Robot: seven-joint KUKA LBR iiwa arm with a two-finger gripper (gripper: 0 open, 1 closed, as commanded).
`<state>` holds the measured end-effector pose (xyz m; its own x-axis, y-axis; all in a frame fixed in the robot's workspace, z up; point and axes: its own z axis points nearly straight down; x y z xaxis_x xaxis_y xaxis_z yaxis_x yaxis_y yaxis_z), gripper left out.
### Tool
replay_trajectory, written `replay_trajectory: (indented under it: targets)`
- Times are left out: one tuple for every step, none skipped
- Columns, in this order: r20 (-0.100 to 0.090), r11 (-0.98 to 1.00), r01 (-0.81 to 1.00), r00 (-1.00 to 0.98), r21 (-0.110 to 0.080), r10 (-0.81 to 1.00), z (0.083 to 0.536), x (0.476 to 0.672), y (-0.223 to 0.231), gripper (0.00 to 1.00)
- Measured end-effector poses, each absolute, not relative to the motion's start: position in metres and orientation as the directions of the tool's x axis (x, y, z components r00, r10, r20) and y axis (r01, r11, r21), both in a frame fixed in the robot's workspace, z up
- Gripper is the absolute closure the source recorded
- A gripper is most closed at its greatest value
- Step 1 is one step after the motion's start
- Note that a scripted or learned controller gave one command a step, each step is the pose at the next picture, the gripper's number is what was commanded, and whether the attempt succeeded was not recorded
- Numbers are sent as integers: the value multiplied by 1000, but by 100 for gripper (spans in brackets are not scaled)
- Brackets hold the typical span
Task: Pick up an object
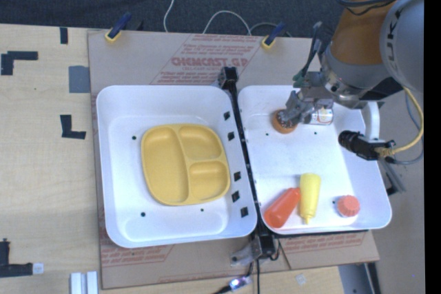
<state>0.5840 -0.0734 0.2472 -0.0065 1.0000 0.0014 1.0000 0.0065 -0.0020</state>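
I see the gripper (295, 111) low over a small brown round object (282, 123), its dark fingers touching it, though I cannot tell whether they clasp it. The arm (368, 24) reaches in from the right, wrist angled down into the right bin (365, 169). Nearer me than the hand lie an orange carrot (281, 207), a yellow bottle (309, 195) and a red piece (347, 205).

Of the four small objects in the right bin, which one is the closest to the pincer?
The small brown round object near the bin's far edge, right at the pincer. The orange carrot-like piece, yellow bottle and small red-orange piece lie together by the near edge.
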Motion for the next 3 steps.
replay_trajectory:
  targets:
    - [1,6,1000,-6,-2,1000,240,593,-26,100]
    - [1,7,1000,-7,-2,1000,233,601,32,100]
    - [2,8,1000,-8,-1,1000,239,593,88,100]
